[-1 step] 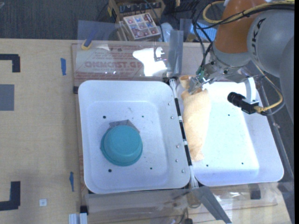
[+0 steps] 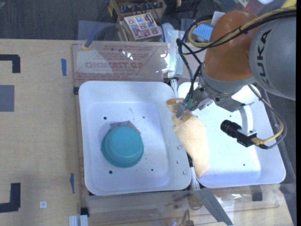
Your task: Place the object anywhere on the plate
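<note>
A teal round plate (image 2: 122,146) lies in the left bin (image 2: 94,98), toward its front left. My gripper (image 2: 184,107) hangs over the ridge between the two bins, shut on the top end of a tan cloth (image 2: 194,142). The cloth hangs down from the fingers and drapes along the left side of the right bin (image 2: 244,166), its lower end near the front rim. The plate sits well to the left of the gripper and the cloth.
A small grey scrap (image 2: 123,125) pokes out from behind the plate. A clear plastic sheet (image 2: 122,65) lies behind the left bin, with a box of coloured items (image 2: 140,25) beyond it. The wooden bench top (image 2: 37,126) stretches to the left.
</note>
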Available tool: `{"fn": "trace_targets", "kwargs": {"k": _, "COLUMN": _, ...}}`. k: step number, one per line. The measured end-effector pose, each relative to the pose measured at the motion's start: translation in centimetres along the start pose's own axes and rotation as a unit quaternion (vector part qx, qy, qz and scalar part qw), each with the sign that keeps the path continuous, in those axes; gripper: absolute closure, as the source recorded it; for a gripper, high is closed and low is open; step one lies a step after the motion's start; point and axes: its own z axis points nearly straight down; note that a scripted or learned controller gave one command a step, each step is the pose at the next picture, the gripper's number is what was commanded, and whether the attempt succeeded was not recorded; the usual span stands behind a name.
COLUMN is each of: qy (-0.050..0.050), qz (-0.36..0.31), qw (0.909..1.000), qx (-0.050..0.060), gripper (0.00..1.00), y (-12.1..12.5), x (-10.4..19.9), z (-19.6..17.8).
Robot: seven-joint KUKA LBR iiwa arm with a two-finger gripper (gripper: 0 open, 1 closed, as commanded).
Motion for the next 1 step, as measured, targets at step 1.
{"fn": "trace_targets", "kwargs": {"k": 1, "qy": 0.0, "qz": -0.075, "qw": 0.9972, "qx": 0.001, "gripper": 1.0, "y": 3.2, "x": 7.34, "z": 3.66}}
